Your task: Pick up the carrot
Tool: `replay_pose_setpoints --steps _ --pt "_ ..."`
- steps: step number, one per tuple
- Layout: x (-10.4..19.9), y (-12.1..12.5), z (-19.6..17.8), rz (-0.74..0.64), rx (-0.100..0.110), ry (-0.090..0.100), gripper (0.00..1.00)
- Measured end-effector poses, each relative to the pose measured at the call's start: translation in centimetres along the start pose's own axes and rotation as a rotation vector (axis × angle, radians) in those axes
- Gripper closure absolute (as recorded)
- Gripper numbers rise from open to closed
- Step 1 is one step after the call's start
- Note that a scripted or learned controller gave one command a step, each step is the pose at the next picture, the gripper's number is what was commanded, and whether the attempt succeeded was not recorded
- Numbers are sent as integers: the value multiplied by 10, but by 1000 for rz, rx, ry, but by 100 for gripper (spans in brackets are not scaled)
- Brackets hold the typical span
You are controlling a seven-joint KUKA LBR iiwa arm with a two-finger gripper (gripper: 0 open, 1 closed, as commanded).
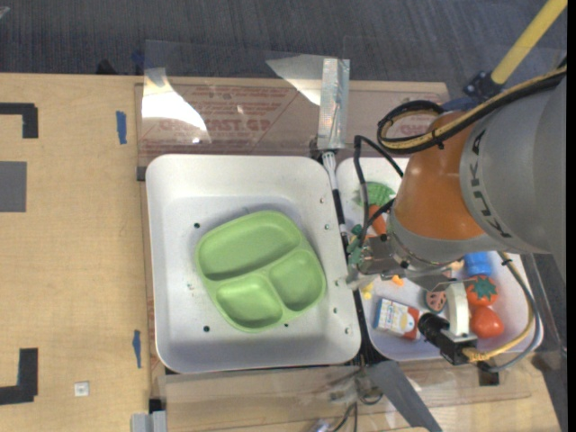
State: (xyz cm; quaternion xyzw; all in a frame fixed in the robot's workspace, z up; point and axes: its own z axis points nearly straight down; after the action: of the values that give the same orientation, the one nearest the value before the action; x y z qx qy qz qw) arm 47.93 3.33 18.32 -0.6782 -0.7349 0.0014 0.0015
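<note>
My arm's orange band (441, 196) hangs low over the right bin (526, 331) and covers most of it. The gripper (378, 261) reaches down under the wrist near that bin's left wall. A small orange sliver (380, 225), which may be the carrot, peeks out at the arm's left edge just below a green leafy toy (378, 193). Another orange speck (396, 282) lies just under the wrist. Most of the carrot is hidden by the arm.
The left bin (171, 241) holds a green divided plate (259, 270). In the right bin lie a small carton (396, 316), a red tomato toy (487, 319), a blue item (480, 264) and a white item (457, 306). Cables loop above the wrist.
</note>
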Motion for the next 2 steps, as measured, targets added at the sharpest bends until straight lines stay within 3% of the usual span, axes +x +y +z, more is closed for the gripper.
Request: replay_pose_setpoints --steps 1,2 --pt "-72 -4 -45 27 -8 -2 100" --pt "-70 -5 -44 24 -5 0 0"
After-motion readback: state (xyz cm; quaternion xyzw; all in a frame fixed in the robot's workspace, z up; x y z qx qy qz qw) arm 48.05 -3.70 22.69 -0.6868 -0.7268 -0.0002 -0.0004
